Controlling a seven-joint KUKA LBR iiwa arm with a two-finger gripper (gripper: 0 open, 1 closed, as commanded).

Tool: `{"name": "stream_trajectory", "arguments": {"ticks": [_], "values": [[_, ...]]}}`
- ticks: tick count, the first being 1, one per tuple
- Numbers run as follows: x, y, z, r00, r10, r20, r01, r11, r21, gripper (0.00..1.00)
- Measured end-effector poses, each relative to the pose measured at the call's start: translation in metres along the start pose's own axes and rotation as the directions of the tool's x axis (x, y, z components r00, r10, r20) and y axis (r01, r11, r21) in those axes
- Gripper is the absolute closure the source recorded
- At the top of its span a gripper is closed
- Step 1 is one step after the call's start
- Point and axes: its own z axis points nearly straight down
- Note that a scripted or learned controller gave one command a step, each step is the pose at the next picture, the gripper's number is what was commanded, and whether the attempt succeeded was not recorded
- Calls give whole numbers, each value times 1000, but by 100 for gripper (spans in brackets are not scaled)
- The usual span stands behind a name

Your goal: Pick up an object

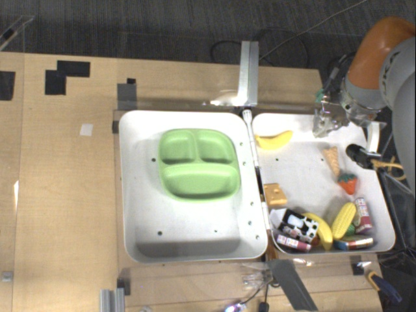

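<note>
A pale wooden bench top (58, 194) fills the left and middle of the frame, with black square markings (65, 75) at its upper left and a small white tag (86, 130) below them. Dark grey carpet (130, 8) runs across the top. A grey metal post (249, 73) stands at upper centre, where the two bins meet. A thin black cable (312, 28) curves over the carpet at upper right.

One fixed camera looks down at a slant on the counter (58, 174) — both bins in frame, arm (383, 57) entering at three o'clock.
</note>
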Motion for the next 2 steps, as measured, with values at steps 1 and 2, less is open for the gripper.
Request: {"name": "stream_trajectory", "arguments": {"ticks": [1, 2], "values": [[0, 0, 0, 1000, -1, 0, 1, 1000, 0, 0], [58, -2, 37, 969, -246, 10, 246, 969, -20, 0]]}}
